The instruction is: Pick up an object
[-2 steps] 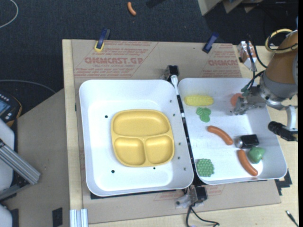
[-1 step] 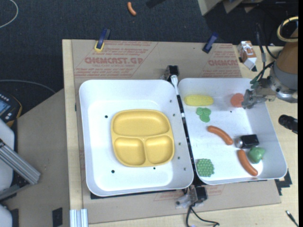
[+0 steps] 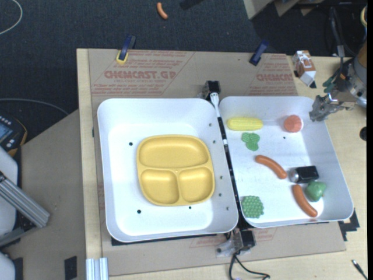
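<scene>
Camera view, looking down at a slant. The right bin (image 3: 331, 150), shallow, white and smooth-walled, held the candidate objects. A yellow corn cob (image 3: 245, 123) with a ribbed surface lay near the bin's far left corner, and a small green leafy piece (image 3: 251, 140) sat just beside it, toward the camera. A round pinkish-red ball (image 3: 293, 123) rested near the far right side. An orange sausage (image 3: 271, 166), long and slightly curved, lay near the middle, its right end close to a small dark block (image 3: 305, 173). A second orange sausage (image 3: 305, 200) lay near the right front corner, touching a glossy green rounded piece (image 3: 316, 190). A bumpy green cluster (image 3: 252, 206) sat at the front left.

The gripper (image 3: 324, 106) hung at the bin's far right rim, apart from every object; how far its fingers were spread could not be told, and nothing was seen between them. The arm entered from the right edge.

The left bin (image 3: 116, 156) bore a yellow plastic tray (image 3: 175, 169) with three compartments and rounded corners. Both bins rested on a brown board (image 3: 87, 98) printed with red lettering.
</scene>
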Tool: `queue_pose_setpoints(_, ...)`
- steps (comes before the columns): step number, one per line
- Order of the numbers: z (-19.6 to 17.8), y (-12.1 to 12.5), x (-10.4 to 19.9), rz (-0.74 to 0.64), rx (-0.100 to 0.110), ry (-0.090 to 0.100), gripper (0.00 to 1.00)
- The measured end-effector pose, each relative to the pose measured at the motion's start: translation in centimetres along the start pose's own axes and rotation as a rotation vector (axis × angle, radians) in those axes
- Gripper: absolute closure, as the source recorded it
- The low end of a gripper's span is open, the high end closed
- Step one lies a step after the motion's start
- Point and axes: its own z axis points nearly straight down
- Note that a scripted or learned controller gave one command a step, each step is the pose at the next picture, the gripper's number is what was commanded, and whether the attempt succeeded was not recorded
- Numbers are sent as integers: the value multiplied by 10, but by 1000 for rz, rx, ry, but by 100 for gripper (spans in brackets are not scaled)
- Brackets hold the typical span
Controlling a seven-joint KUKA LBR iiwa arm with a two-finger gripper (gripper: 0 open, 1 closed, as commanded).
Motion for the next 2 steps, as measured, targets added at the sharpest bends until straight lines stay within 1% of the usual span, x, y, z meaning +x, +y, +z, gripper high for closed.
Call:
queue_pose_setpoints(1, -7, 1, 0, 0, 6, 2, 100)
queue_pose_setpoints(2, -14, -35, 47, -2, 12, 7, 100)
